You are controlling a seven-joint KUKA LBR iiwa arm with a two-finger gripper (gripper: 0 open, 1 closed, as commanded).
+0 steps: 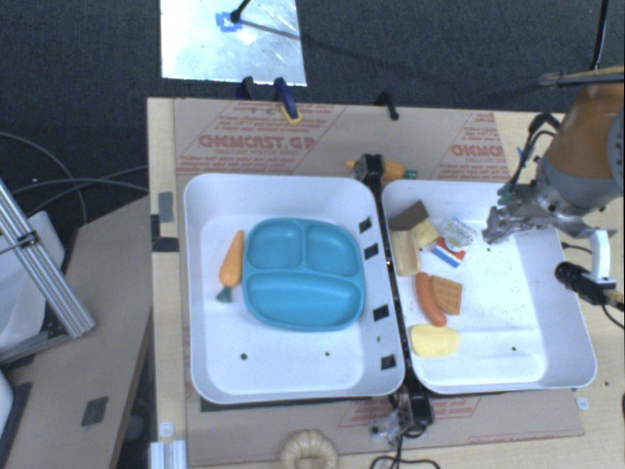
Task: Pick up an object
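- Your arm (pixel 584 154) comes in from the right, its orange band high over the far right corner of the right bin (pixel 547 360).
- The gripper (pixel 500 225) hangs above the far part of that bin, just right of the clutter. How far apart its tips stand, you cannot tell from this angle, and nothing shows between them.
- Nearest to it lies a clear wrapper (pixel 457 232), with a small red, white and blue packet (pixel 447 254) just near of it.
- Left of those, against the bin's left wall: a brown block (pixel 408 214), a pale yellow piece (pixel 426 234) and a tan slab (pixel 404 253).
- Toward you from there, a sausage (pixel 430 298) lies touching a waffle (pixel 447 293), and a yellow lump (pixel 434 340) sits nearer still.
- Over in the left bin (pixel 283 379), a blue divided plate (pixel 301 272) rests in the middle, with a carrot (pixel 230 262) just beside its left edge.
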